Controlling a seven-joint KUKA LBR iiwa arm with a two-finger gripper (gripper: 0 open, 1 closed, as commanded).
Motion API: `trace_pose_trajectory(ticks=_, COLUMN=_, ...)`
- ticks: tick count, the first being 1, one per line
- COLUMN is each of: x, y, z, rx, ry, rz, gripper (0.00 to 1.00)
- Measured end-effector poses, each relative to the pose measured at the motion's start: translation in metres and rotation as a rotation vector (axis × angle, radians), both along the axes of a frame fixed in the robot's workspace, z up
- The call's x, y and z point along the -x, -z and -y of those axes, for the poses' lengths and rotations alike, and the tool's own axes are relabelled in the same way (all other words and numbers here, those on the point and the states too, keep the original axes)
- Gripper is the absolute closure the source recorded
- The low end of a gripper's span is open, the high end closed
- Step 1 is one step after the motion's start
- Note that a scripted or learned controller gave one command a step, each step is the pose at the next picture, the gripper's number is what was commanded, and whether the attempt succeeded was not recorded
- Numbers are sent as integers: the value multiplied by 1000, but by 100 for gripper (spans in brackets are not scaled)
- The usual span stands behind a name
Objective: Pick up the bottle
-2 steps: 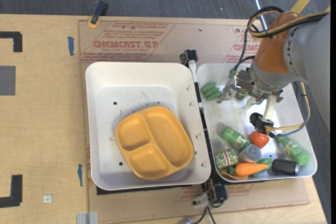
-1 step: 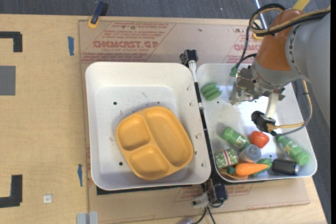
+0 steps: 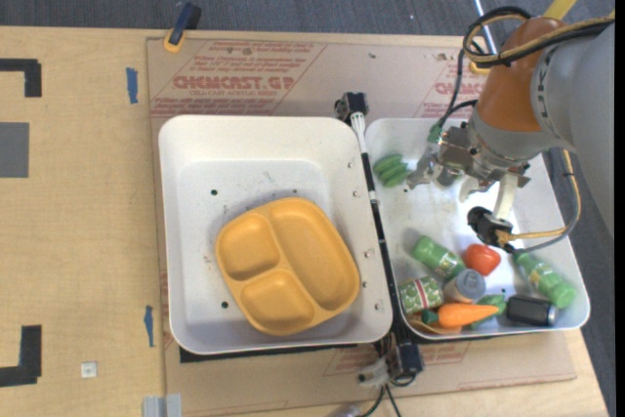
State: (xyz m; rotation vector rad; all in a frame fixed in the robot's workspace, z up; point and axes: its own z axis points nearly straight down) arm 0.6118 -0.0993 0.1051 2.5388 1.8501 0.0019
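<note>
Along the lower edge of your right bin (image 3: 439, 210) lie a carrot (image 3: 467, 314) and a black cylinder (image 3: 530, 311). The green bottle (image 3: 547, 280) lies just above them, lower right. Higher up, the gripper (image 3: 467, 173) hangs over the bin; you cannot tell whether the claw is spread or closed.

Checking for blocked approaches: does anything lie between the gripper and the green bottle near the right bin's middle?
Nothing visible: bare bin floor separates the gripper from the green bottle; the red item sits beside it.
</note>
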Motion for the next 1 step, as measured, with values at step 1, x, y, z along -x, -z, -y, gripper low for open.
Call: trace_pose_trajectory(ticks=1, x=0, y=-10, z=0, rx=0, ry=1, rz=1, gripper=100)
